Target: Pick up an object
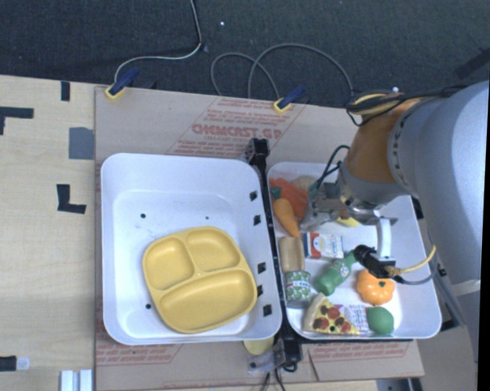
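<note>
The grey arm (449,159) looms closest to you, reaching in from the right over the right bin (422,320). Its gripper (329,209) sits low at the upper part of that bin; you cannot tell whether the jaws are open or closed. On the worktop (32,246), the left bin (124,185) holds a yellow divided plate (199,279). In the right bin you see toy foods crowded together: a pizza slice (333,318), a carrot (285,215), a green bottle (332,275), an orange pumpkin (375,289) and a green lime (380,320).
</note>
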Controlling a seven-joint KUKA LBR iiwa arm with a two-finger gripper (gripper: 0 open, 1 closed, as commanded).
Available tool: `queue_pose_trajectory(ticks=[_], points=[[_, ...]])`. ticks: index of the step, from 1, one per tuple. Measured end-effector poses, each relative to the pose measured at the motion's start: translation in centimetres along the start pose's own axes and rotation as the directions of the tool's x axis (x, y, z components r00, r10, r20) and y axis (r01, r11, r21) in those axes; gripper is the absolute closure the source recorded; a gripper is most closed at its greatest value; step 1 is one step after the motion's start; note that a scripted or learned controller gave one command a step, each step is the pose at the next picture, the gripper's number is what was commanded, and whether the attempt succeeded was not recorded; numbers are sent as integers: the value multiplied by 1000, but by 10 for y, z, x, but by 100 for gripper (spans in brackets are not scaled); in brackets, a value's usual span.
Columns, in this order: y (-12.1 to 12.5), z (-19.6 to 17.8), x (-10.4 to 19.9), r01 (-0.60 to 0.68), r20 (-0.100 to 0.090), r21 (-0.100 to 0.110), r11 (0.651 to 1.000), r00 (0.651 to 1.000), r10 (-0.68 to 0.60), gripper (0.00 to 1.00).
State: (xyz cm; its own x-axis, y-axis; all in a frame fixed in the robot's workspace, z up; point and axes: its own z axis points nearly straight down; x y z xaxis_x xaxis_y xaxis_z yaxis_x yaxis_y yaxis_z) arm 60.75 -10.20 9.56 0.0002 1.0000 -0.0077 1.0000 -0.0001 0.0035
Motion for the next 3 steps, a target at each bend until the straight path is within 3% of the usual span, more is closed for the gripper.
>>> queue_pose_trajectory(ticks=[1,3], points=[[-1,0,-4,-2,7,0,1000,1000,2,0],[47,14,-7,5,-6,84,996,1000,-5,0]])
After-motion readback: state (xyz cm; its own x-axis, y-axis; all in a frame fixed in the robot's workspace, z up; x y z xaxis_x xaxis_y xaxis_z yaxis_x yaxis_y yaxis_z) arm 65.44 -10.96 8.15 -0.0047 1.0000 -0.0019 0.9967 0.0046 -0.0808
